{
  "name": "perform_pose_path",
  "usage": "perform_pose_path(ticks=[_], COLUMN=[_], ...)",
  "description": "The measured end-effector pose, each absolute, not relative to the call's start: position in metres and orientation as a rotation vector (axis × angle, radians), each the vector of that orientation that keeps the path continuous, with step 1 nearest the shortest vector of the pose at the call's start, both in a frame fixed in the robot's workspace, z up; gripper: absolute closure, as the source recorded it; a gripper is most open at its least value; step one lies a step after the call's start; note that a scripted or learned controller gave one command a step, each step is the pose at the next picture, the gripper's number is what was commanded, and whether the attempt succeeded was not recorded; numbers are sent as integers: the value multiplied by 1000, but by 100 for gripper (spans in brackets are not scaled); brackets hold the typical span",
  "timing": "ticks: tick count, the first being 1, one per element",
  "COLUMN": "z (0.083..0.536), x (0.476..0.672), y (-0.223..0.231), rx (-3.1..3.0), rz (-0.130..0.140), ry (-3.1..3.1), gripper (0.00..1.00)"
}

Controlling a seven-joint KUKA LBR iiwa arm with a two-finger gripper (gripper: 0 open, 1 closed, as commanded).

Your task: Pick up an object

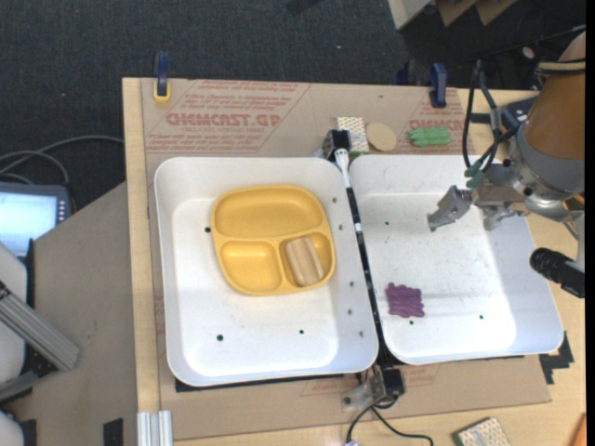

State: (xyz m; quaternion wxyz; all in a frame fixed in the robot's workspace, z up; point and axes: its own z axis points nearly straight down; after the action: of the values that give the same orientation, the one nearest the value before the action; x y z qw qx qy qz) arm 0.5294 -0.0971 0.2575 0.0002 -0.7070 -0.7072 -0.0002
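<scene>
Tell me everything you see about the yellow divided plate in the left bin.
The yellow divided plate looks like matte plastic, with rounded corners and three compartments: one wide at the far side, two smaller at the near side. It lies flat in the middle of the left bin. A pale tan oblong piece rests in its near right compartment.

The purple object (pixel 404 300) is small, flat-lying and lumpy, with a ragged outline (what it is made of cannot be told). It rests on the floor of the right bin (pixel 530 342), toward that bin's near left corner. It sits near the bin's left wall without touching it, and well apart from the far wall.
</scene>
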Motion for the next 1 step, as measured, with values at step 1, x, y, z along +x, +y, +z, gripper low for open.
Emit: perform_pose_path(ticks=[1], z=[137], x=[480], y=[-97], rx=[-2216], rz=[11], ry=[-2209], gripper=[0])
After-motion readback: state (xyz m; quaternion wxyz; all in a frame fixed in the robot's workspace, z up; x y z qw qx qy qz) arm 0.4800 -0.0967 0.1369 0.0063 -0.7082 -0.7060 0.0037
